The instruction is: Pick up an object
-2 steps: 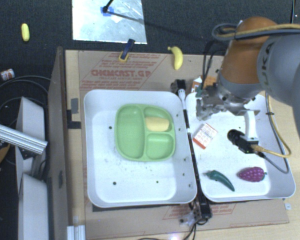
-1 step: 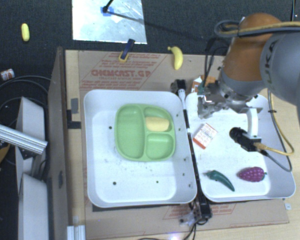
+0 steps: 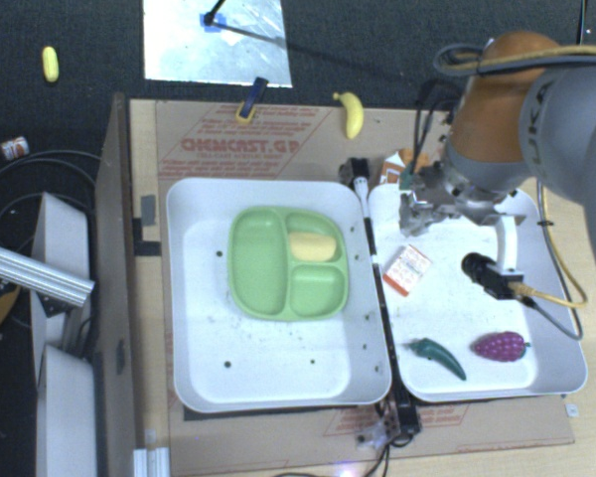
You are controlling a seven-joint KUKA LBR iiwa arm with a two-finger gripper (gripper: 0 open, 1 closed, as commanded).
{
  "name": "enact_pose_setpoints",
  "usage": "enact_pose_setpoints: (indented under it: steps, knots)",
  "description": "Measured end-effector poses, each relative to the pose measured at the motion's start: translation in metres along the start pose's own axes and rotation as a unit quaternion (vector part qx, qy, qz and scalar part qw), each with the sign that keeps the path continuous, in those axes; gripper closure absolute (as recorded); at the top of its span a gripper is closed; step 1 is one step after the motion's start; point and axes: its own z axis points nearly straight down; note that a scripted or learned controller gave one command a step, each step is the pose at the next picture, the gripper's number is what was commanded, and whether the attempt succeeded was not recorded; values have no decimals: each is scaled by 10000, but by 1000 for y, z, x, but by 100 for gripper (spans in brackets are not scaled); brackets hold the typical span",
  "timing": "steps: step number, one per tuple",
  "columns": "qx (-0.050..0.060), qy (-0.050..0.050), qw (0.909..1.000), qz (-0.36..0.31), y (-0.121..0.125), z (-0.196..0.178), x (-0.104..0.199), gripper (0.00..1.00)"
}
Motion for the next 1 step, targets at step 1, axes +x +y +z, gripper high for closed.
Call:
enact_pose_setpoints:
  steps: [1]
  knots:
    - [5,5,10000,-4,-10,-7,-5,100]
